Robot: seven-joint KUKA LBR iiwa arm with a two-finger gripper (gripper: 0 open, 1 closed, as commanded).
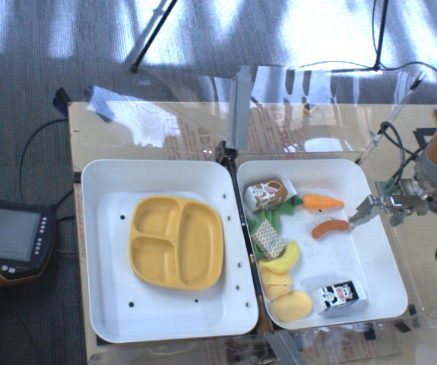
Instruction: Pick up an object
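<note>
Jaws: parted, gripping nothing, gripper (361,211) low over right bin (381,265) | Target: sausage (330,228) on bin floor, just beside fingertips toward the bin's middle | Axis: roughly crosswise, slightly tilted | Carrot (323,201) lies near, farther back.

Single fixed camera above bench, looking down at slant. Far enough back to frame both white bins whole: left bin (112,196), right bin (370,257). Bench (127,139) fills lower and middle frame; carpeted floor (66,44) and tripod legs (157,21) run across top. Arm (431,173) enters from right edge. Teach pendant (9,238) at left edge.
</note>
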